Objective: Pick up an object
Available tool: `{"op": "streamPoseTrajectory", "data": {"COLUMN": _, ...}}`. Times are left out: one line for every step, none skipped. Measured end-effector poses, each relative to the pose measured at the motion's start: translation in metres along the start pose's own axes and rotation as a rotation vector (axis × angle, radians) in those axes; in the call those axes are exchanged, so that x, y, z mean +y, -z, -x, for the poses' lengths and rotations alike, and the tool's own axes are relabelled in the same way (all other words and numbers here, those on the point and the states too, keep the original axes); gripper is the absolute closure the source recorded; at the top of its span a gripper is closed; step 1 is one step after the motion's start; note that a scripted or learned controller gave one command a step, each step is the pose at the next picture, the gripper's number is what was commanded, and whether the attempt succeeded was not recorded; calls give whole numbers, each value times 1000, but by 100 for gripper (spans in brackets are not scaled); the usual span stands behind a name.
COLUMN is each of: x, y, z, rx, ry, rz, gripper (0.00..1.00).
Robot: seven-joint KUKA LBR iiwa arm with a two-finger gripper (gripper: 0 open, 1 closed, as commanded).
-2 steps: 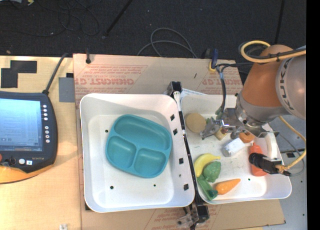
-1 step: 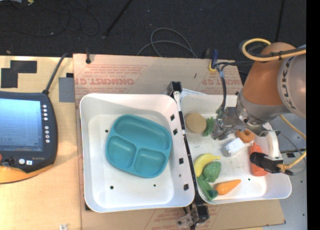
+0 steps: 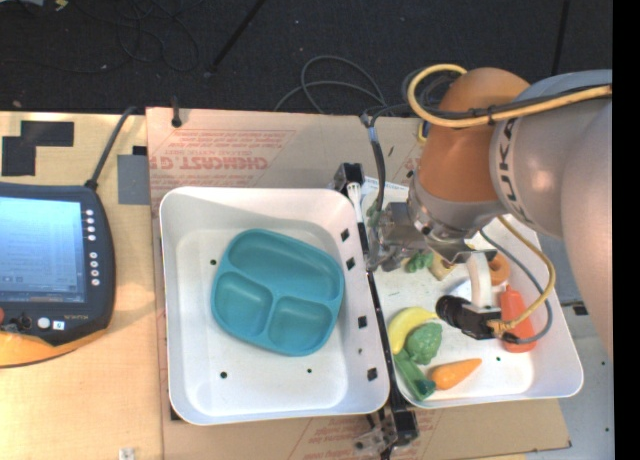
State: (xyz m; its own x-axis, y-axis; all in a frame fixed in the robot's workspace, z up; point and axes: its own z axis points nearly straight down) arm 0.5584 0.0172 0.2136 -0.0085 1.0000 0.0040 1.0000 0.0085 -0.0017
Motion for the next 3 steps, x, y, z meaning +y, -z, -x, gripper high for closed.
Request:
{"op": "streamPoseTrajectory", "data": {"x": -25, "y": 52, "z": -83, "rx": 0, "ry": 1, "rz": 2, "gripper": 100}}
{"op": "streamPoseTrajectory", "data": {"x": 30, "y": -14, "z": -45, "rx": -7, "ry": -12, "rz": -5, "gripper": 100}}
{"op": "streamPoseTrajectory", "data": {"x": 14, "y": 115, "z": -125, "rx": 2, "ry": 0, "rz": 11, "gripper": 100}}
